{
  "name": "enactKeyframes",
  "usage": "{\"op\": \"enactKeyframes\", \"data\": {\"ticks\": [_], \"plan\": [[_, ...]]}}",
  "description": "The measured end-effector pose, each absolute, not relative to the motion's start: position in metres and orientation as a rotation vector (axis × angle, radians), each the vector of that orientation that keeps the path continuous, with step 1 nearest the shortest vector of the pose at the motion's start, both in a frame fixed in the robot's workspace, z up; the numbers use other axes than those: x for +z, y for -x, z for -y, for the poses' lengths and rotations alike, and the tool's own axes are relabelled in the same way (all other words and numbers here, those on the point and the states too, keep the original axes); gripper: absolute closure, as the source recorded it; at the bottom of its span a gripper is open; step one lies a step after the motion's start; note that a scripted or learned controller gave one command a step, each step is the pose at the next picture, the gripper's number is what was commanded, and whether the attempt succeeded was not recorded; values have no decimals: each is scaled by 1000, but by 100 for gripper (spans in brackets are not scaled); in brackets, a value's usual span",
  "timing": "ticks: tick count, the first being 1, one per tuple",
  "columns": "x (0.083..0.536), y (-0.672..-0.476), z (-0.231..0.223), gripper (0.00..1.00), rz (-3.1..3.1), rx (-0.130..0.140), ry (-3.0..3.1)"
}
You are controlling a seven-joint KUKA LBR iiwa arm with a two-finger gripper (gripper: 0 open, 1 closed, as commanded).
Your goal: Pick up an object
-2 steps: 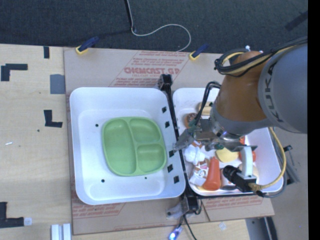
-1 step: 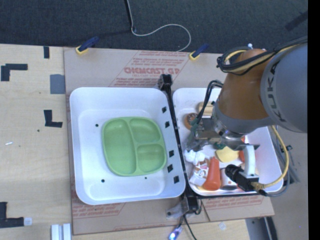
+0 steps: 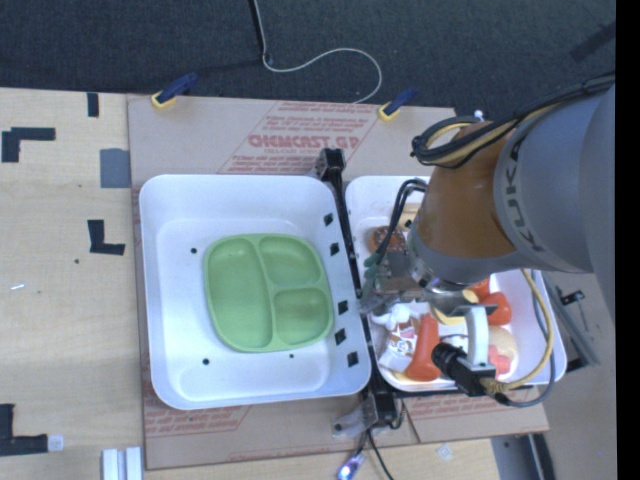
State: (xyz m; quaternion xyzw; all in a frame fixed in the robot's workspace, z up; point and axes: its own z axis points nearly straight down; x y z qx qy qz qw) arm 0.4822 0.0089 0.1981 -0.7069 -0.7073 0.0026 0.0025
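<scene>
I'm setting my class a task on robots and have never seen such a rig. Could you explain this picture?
One camera, fixed above the bench, looks down at a slant. The grey machine is a robot arm reaching in from the right. Its gripper sits low over the right bin, above a jumble of red, orange and white items. The left bin holds a green divided plate. Whether the gripper holds anything cannot be told here.

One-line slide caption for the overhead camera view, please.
Robot arm over the cluttered bin; green divided plate in the other bin.
</scene>
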Motion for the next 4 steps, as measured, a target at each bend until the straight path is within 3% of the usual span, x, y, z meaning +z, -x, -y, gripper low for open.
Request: {"op": "enactKeyframes", "data": {"ticks": [1, 2, 3, 4], "plan": [[295, -485, -52, 100, 2232, -11, 2215], [337, -484, -42, 100, 2224, -3, 2221], [424, -486, -121, 100, 2236, -14, 2210], [429, -486, -116, 100, 2225, 5, 2218]]}}
